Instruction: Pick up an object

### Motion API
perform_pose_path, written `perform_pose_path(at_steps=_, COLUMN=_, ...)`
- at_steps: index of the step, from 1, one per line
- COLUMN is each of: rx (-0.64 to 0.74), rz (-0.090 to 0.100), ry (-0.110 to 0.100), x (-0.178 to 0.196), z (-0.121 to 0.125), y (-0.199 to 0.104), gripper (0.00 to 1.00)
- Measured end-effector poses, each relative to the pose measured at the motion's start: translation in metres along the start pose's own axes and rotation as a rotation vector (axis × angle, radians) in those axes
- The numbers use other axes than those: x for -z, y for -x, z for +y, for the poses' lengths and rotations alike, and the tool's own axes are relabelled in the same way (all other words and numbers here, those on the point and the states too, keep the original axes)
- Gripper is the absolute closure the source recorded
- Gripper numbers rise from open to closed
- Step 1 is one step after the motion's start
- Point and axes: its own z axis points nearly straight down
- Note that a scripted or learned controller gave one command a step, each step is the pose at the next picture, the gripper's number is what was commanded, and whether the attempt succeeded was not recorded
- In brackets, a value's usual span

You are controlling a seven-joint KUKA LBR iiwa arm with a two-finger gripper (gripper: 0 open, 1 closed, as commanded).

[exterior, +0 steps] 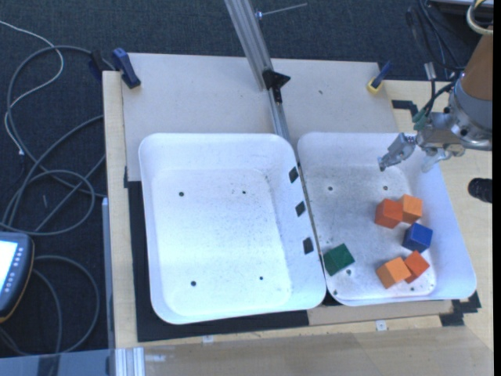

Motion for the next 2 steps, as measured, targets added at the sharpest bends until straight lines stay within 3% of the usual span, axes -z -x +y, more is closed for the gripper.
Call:
perform_pose_path(at_steps=1, rx=-0.004, rz=0.001, ry=-0.008, x=-0.126, z=-0.0449, y=0.0481, gripper=0.0)
perform_pose_path(at_steps=2, rx=0.0, rz=-0.001, ry=0.002, x=-0.1214, z=-0.0415, y=0.0464, gripper=0.0)
